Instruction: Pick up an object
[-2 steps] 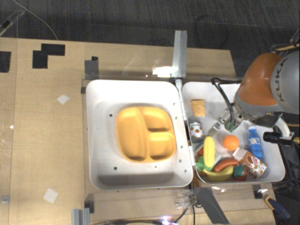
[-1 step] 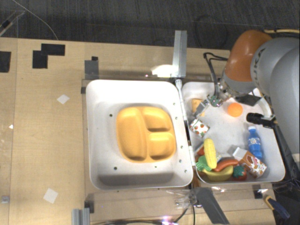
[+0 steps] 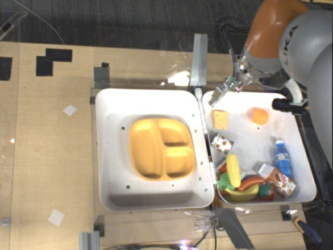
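Note:
The right bin [image 3: 307, 163] holds several toy items. A yellow cheese wedge [image 3: 220, 120] lies near its far left corner and an orange ball [image 3: 260, 116] sits further right. A blue bottle [image 3: 282, 158] lies by the right wall. A corn cob [image 3: 233, 171], a banana [image 3: 243, 194], a red chili [image 3: 253, 181], a brown carton [image 3: 281, 183] and a white spotted piece [image 3: 222, 144] crowd the near end. My gripper [image 3: 220, 92] hangs over the bin's far left corner, just beyond the cheese wedge, with nothing seen in it.
The left bin [image 3: 109, 139] carries a yellow divided tray [image 3: 158, 147] in its middle. A metal post [image 3: 198, 61] rises behind the wall between the bins. The arm's grey and orange body [image 3: 283, 27] looms over the right bin's far side.

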You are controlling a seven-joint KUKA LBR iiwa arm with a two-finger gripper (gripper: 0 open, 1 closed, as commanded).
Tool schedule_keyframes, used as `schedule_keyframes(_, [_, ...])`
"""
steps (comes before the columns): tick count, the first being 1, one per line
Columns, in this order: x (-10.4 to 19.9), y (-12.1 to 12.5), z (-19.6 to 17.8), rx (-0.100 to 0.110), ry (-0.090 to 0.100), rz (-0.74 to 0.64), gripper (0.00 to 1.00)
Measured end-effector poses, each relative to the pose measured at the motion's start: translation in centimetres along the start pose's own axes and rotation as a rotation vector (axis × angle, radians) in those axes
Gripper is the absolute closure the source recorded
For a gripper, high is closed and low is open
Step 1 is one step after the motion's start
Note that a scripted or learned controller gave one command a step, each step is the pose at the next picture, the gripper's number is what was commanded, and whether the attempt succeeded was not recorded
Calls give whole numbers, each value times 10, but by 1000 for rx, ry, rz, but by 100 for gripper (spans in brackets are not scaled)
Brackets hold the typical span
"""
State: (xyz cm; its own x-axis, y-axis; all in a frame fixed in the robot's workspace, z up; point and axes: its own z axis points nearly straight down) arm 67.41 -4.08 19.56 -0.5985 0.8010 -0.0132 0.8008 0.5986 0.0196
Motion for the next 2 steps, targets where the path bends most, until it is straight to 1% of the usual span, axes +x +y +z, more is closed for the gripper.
schedule_keyframes(1, [-22,-21,8,14,6,228,0])
schedule_keyframes(2, [-54,-47,39,17,5,444,0])
